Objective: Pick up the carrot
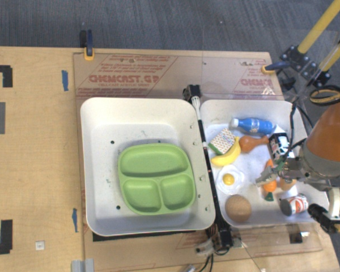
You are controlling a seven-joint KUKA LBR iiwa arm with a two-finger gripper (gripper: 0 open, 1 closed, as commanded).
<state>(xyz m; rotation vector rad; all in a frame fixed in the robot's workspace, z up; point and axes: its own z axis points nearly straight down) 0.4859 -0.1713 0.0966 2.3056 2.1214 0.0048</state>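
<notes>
The carrot (269, 194) is a small orange piece with a green end. It lies in the right bin (255, 104), near its right side, and is partly hidden under the gripper. My gripper (273, 176) hangs low over the bin directly above the carrot, with the grey arm and orange band (328, 137) reaching in from the right. The tool body blocks the tips, so whether the carrot is held is unclear.
Also in the right bin are a blue bottle (253, 124), a banana (227, 154), a fried egg (229, 179), a brown ball (238, 207) and a small can (294, 204). The left bin (102, 152) holds a green divided plate (156, 177).
</notes>
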